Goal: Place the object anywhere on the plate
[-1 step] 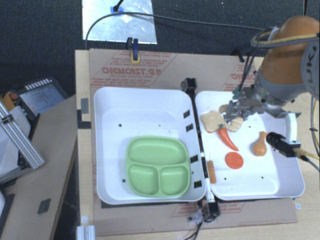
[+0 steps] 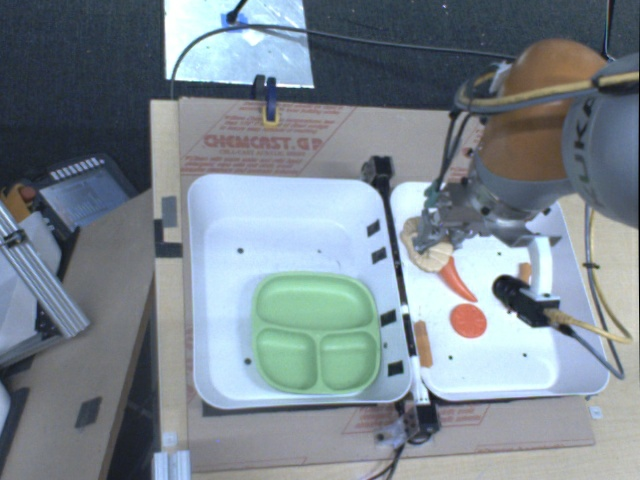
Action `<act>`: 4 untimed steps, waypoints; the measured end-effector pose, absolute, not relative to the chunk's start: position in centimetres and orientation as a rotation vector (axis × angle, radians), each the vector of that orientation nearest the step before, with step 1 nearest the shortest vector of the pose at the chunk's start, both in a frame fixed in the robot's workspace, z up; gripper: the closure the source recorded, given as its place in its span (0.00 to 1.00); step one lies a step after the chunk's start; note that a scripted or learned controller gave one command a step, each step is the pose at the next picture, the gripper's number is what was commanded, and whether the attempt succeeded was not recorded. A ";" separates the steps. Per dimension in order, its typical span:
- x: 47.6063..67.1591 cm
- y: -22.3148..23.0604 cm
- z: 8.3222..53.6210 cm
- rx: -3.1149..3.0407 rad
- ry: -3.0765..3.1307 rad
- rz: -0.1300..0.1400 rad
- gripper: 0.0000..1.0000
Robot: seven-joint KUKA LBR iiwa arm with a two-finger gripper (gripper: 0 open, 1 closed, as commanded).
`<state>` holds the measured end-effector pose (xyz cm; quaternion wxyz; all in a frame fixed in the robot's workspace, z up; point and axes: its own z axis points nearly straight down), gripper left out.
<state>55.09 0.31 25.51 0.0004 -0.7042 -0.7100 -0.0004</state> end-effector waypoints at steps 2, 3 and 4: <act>53.5 11.5 23.3 -2.207 -2.232 -0.003 1.00; 54.0 14.0 22.8 -2.214 -2.229 -0.003 1.00; 53.9 13.9 22.8 -2.216 -2.227 -0.002 0.00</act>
